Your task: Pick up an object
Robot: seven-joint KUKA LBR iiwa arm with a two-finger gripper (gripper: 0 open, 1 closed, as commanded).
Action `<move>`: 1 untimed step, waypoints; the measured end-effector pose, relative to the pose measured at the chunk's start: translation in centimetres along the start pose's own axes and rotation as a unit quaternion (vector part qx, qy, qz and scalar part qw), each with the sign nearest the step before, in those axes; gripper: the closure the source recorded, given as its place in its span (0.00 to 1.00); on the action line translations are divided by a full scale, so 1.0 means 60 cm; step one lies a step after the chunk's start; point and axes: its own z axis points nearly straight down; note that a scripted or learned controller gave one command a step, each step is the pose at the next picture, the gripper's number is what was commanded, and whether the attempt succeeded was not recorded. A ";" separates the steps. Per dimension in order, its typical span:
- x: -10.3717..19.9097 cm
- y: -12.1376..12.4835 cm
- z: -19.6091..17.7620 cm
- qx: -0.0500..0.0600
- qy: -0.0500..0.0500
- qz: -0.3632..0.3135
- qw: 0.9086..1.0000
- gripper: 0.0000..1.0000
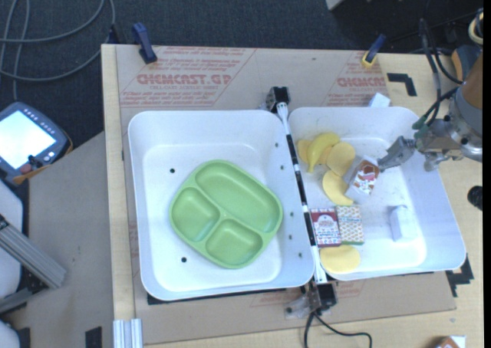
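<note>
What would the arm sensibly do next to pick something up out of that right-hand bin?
Probably lower a little onto the small carton and close on it. The gripper sits just up and to the right of it in the right bin, closer to it than to the yellow pieces or the grey block.

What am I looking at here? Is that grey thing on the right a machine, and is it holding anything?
Yes, that is a robot arm, seen by one camera looking down at a slant. Its gripper hangs over the right bin, beside a small carton; whether it holds anything cannot be told. That bin also has yellow chips, a patterned box and a small grey block. The left bin holds a green divided plate.
</note>
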 end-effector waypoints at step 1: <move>0.052 0.071 0.232 -0.010 -0.004 0.000 1.000 0.00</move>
